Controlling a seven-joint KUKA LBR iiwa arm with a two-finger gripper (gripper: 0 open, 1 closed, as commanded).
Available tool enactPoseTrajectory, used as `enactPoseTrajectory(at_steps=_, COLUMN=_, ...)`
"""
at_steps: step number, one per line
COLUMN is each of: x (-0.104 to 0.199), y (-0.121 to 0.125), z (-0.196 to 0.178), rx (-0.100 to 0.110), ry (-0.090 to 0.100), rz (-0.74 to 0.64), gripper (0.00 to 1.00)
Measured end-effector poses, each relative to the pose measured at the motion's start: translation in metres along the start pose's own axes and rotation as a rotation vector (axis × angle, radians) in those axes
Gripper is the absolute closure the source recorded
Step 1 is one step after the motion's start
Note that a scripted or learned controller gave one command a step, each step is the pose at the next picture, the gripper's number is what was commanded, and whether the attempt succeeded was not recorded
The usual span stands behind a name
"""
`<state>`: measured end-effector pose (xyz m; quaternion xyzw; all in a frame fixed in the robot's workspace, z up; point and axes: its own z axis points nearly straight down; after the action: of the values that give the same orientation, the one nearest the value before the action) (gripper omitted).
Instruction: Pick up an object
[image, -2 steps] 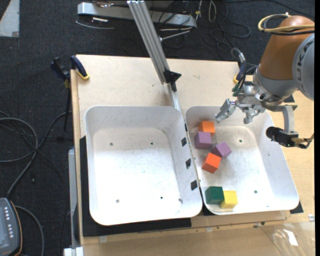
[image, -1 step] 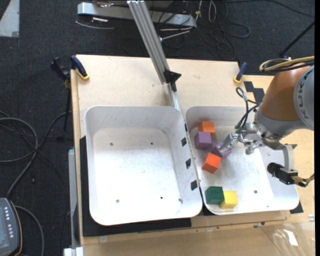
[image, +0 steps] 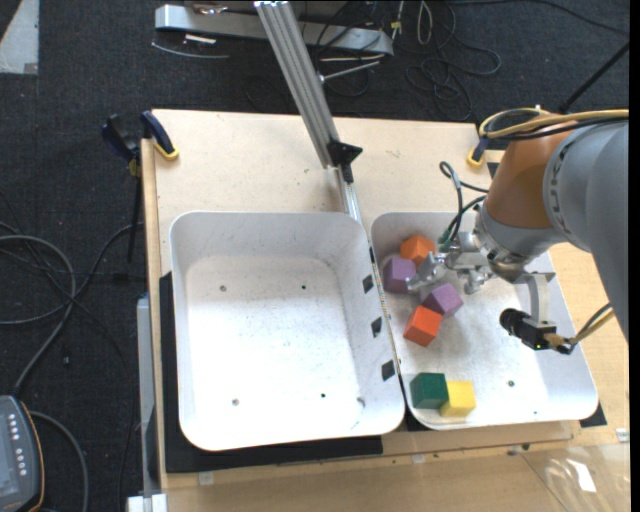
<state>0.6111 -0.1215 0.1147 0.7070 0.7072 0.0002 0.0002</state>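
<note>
The right bin (image: 560, 395) holds several blocks. An orange block (image: 417, 246) and a purple block (image: 399, 272) lie at its far left. A second purple block (image: 444, 299) sits just below them, and an orange-red cube (image: 423, 325) is nearer the front. A green cube (image: 429, 389) and a yellow cube (image: 461, 397) touch each other at the front edge. My gripper (image: 447, 272) hangs low over the cluster, between the orange block and the second purple block. No block is visibly lifted.
The left bin (image: 185, 300) stands beside the right one, their rims meeting in the middle. A slanted aluminium post (image: 305, 90) reaches down to the bins' far junction. A black cable fitting (image: 527, 328) hangs from the arm over the right bin.
</note>
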Motion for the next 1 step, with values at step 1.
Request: enactPoseTrajectory(at_steps=1, x=0.0193, y=-0.0284, z=0.0182, rx=-0.003, ry=-0.002, rz=0.001, gripper=0.00)
